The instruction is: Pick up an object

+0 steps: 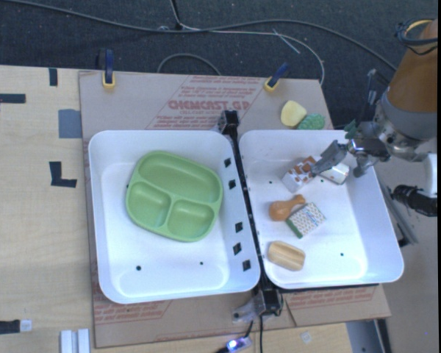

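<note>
The right bin (367, 219) holds several small objects. A grey-and-white packet with orange marks (299, 172) lies near its back. An orange drumstick toy (285, 209) sits in the middle, touching a green-and-white patterned block (307, 219). A tan bread-roll toy (287, 255) lies towards the front. My gripper (325, 165) reaches in from the right, low over the back of this bin, its tip right beside the packet. Whether it touches the packet is unclear. The orange band of the arm (417, 72) is at the upper right.
The left bin (110, 219) holds a green divided plate (175, 195). A yellow object (293, 113) and a green one (314, 122) lie on the cardboard behind the right bin. Clamps (106, 70) (276, 76) grip the cardboard's back edge. Cables run across the dark floor beyond.
</note>
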`<state>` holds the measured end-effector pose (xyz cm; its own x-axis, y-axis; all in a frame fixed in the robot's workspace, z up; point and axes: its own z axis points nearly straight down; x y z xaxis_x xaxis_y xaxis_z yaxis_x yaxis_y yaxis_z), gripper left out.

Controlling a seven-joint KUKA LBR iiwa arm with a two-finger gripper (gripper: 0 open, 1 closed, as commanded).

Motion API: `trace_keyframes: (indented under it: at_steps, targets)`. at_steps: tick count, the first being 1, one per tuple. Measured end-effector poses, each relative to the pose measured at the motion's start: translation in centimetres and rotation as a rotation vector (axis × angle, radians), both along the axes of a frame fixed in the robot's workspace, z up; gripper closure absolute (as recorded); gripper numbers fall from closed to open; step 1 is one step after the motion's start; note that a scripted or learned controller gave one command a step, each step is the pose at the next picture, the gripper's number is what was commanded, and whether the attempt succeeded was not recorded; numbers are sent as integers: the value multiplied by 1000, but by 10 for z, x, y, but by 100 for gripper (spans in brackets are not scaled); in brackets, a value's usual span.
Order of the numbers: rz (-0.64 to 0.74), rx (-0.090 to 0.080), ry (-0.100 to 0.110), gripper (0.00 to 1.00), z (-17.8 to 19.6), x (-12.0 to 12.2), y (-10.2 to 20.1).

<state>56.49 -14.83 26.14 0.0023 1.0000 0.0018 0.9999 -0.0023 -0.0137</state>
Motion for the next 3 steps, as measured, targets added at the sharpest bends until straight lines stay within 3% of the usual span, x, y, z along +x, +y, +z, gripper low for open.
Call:
trace_keyframes:
  at_steps: [1, 3]
  targets:
    - [4, -2, -12, 0, 7, 2, 0]
    - [2, -2, -5, 0, -101, -2, -3]
